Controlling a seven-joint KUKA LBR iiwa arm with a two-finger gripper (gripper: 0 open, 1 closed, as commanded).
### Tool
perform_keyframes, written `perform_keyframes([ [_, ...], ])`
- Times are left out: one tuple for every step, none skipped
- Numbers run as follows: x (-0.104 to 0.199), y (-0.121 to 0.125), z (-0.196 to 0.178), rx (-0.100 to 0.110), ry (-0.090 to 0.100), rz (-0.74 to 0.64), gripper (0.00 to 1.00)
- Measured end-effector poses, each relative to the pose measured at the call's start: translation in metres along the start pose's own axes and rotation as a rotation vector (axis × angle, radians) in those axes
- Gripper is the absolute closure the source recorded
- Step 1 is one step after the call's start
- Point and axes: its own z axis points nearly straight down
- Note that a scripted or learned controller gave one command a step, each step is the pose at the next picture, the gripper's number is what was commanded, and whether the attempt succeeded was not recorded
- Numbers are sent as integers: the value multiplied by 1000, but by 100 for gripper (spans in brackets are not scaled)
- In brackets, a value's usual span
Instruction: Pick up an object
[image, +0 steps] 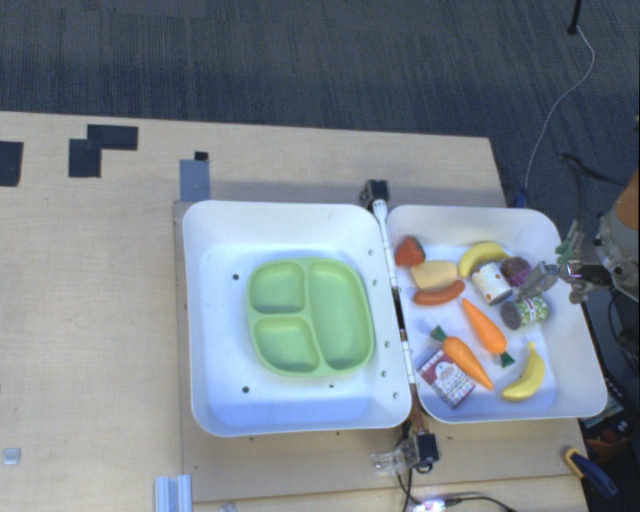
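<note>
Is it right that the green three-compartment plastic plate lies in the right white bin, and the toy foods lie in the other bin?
Not quite. The camera view shows the green three-compartment plastic plate in the left white bin, not the right one. The toy foods, such as the orange carrot, lie in the other bin.

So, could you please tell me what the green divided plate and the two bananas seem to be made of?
Green divided plate: likely moulded plastic, matte, uniform colour, rounded compartments. Bananas: probably plastic toys, smooth with a slight sheen; too small to be certain.
</note>
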Motion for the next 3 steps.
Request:
perform_keyframes([
  [30, 8, 98, -6, -3, 3, 0],
  [31, 9, 89, -4, 0, 0, 100],
  [115, 9, 20, -2, 2, -1, 100],
])
